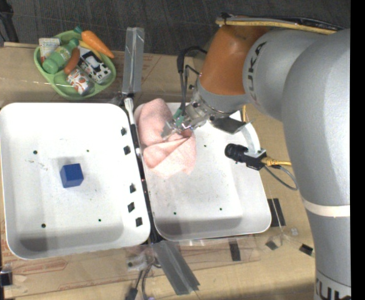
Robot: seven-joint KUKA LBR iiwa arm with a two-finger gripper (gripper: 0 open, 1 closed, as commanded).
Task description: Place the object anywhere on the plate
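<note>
We see the gripper (181, 121) low over the pink cloth (164, 139) at the right bin's (232, 211) upper left, its grip hidden from us, the cloth lying just left and below it, no plate recognisable.

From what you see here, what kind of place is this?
Probably a robot test bench in a lab: a big grey arm reaches over two white bins, with taped cardboard beneath and a bowl of toy food.
</note>
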